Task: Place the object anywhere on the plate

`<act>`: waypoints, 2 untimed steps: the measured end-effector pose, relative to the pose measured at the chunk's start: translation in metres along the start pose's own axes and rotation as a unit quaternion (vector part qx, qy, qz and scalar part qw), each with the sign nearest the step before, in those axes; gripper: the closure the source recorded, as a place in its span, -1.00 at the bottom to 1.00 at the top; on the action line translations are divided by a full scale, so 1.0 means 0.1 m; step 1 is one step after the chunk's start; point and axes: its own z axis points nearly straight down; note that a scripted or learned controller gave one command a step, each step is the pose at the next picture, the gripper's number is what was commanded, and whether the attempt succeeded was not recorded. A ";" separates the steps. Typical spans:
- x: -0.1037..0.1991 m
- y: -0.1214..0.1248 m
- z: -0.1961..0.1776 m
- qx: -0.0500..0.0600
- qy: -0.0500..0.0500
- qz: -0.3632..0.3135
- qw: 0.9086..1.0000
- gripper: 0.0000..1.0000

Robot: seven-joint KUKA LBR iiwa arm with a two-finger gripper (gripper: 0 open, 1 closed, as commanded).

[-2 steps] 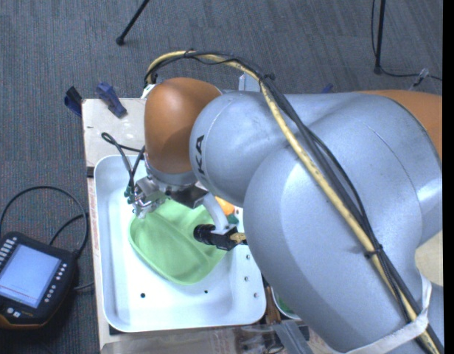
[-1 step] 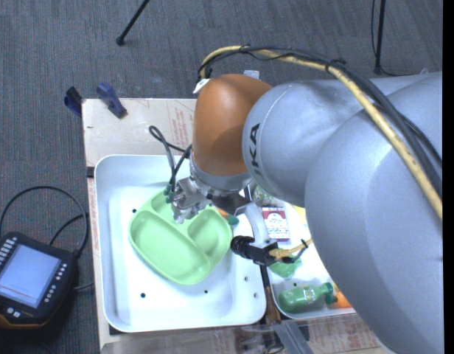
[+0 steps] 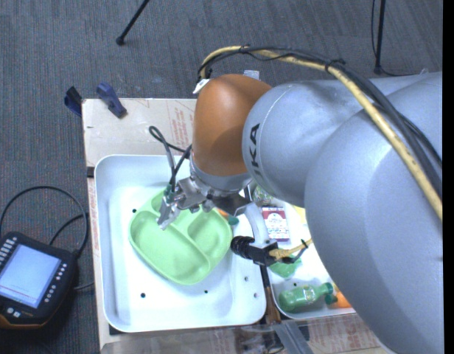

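A light green divided plate [image 3: 175, 260] lies in the left white bin [image 3: 110, 271], near its middle. My gripper [image 3: 175, 206] hangs over the plate's far left part, close above its rim. The orange band and the big grey arm hide the space behind it. I cannot make out any object held at its tip.
In the right bin [image 3: 315, 314], mostly hidden by the arm, lie a green bottle [image 3: 304, 296], a red and white packet [image 3: 276, 224] and a small green item [image 3: 286, 266]. A teach pendant [image 3: 28, 277] sits on the floor at the left. Blue clamps [image 3: 109, 98] rest on the bench's far left corner.
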 end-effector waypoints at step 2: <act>-0.01 0.00 -0.08 0.002 0.000 0.000 1.000 -1.00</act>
